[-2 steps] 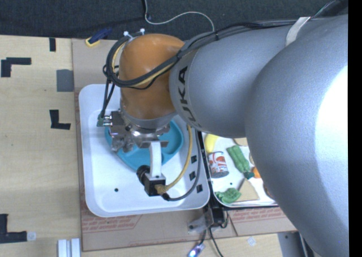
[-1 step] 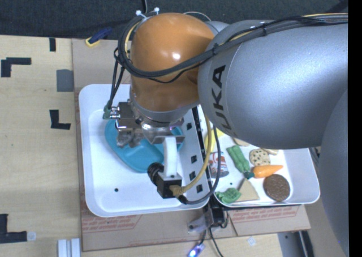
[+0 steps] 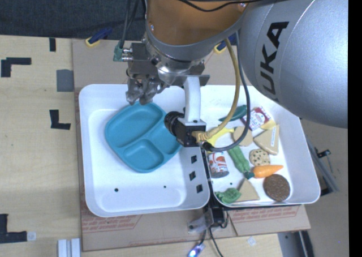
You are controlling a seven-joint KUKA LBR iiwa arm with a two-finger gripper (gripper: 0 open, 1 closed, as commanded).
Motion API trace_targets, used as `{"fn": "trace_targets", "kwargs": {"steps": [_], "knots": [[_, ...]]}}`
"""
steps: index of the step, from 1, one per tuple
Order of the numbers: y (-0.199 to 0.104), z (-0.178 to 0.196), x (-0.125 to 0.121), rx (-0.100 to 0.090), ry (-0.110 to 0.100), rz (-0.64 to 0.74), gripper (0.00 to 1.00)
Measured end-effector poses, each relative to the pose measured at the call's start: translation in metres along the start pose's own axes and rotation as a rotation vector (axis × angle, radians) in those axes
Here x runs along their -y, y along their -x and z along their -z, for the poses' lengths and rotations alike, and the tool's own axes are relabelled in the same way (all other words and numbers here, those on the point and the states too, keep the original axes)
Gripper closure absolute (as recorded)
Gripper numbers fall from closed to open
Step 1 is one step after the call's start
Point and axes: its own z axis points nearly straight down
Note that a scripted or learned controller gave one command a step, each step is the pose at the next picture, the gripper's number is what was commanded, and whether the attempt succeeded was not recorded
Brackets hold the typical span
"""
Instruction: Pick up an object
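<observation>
A blue divided plate (image 3: 141, 140) lies tilted in the left white bin (image 3: 90, 159), toward its right side. My gripper (image 3: 142, 93) hangs at the plate's far edge, just above or touching its rim. Nothing shows held in it. The right bin (image 3: 305, 159) holds several toy foods: an orange carrot (image 3: 267, 170), a brown disc (image 3: 276, 187), a cookie (image 3: 259, 157), a small can (image 3: 218, 163), a green pickle (image 3: 240, 159), a cheese wedge (image 3: 270, 138) and a red and white packet (image 3: 258, 118). The arm covers the far part of the right bin.
A green leafy piece (image 3: 229, 196) lies at the right bin's near left corner. The left bin's floor is bare white in front of and left of the plate. Both bins sit on cardboard on a wooden bench.
</observation>
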Motion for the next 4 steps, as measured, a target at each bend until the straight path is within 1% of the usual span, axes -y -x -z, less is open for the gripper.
{"fn": "trace_targets", "kwargs": {"steps": [1, 2, 4], "knots": [[0.079, -0.033, 0.025, 0.01, -0.02, -0.008, 1.0], [0.074, -0.022, 0.024, 0.007, -0.017, 0.001, 1.0], [0.072, -0.003, 0.024, 0.008, -0.022, 0.005, 1.0]]}}
